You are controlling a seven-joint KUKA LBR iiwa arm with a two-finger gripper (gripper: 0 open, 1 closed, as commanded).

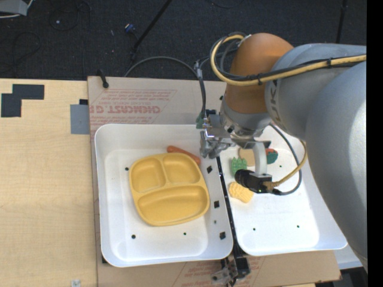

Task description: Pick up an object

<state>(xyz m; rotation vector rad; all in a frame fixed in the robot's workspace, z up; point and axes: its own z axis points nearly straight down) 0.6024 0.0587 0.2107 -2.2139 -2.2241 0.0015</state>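
My gripper (209, 142) hangs under the orange-banded wrist, over the divider between the two bins, near the back. Just left of it an orange carrot-like piece (183, 153) lies in the left bin (114, 220), behind a yellow divided plate (169, 190). In the right bin (287, 232) lie a yellow corn-like piece (240, 192), a small green piece (239, 163) and a red and green piece (272, 156), all partly covered by the arm. I see nothing held in the gripper.
The grey arm covers the right bin's back and right side. Flattened cardboard (137, 103) lies under both bins. The wooden bench top (42, 184) stretches to the left.
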